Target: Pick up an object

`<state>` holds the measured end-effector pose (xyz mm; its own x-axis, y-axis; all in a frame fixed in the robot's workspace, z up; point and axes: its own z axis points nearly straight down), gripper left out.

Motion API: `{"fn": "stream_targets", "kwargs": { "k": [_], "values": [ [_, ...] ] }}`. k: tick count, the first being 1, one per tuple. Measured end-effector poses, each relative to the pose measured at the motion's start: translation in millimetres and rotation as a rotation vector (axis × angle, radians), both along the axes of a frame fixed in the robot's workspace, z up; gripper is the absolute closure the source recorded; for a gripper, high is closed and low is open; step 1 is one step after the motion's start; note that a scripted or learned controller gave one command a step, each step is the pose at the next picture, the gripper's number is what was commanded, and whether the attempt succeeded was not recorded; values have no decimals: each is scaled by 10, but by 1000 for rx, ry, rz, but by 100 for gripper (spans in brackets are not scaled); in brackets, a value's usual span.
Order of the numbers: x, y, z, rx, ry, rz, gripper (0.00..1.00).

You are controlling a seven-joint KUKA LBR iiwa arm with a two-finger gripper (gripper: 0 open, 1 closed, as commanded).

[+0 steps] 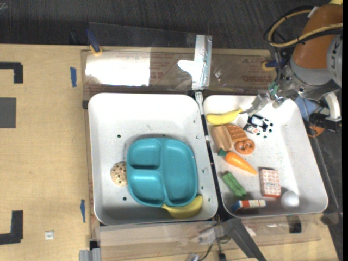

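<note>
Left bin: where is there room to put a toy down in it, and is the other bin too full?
In the left bin, the bare floor runs along the far side, above the blue tray. Its near-left holds a cookie, and a banana lies at the tray's near edge. The right bin is crowded, bare only along its right side.

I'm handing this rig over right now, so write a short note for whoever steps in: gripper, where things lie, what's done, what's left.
Gripper: at the back of the right bin, beside the banana; its grip is too small to judge, and nothing is seen held.
Right bin: banana, bread, carrot, green vegetable, small box, marker, white ball, black-and-white item.
Left bin: teal tray, cookie, second banana.
Done: no pick evident.
Left: grasp and lift an object.
</note>
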<state>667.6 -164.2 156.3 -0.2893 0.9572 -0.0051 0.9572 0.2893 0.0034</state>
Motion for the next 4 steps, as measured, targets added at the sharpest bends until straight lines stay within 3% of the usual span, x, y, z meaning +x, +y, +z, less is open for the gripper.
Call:
{"fn": "stream_targets", "kwargs": {
  "k": [1, 2, 3, 4],
  "values": [
    [-6, 318, -275, 5, 8, 291, 0],
    [-192, 281, -599, 5, -13, -9, 0],
    [32, 451, -630, 1, -6, -189, 0],
    [-143, 504, -605, 3, -20, -128, 0]
  ]
}}
